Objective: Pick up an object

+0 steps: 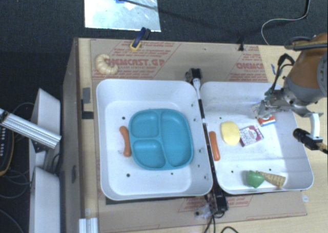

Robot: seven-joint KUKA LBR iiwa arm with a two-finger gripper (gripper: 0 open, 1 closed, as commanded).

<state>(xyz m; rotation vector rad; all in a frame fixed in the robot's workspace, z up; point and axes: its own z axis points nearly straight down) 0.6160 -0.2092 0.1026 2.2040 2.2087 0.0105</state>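
Note:
In the right bin point(287, 178) lie a yellow block point(230, 133), a small red and white packet point(251, 135), an orange sausage point(213, 145) by the bin's left wall, and a green piece with a waffle cone point(264, 178) near the front. A red, white and blue item point(266, 120) sits just below my gripper point(264, 107). The gripper hangs low over the right bin's back right part, above that item and apart from the packet. The orange-banded wrist point(307, 73) reaches in from the right.
The left bin point(115, 93) holds a blue divided plate point(160, 138) and a second orange sausage point(125, 140) at the plate's left. A black divider point(201, 109) runs between the bins. A coiled pale object point(106, 63) lies on the cardboard behind the left bin.

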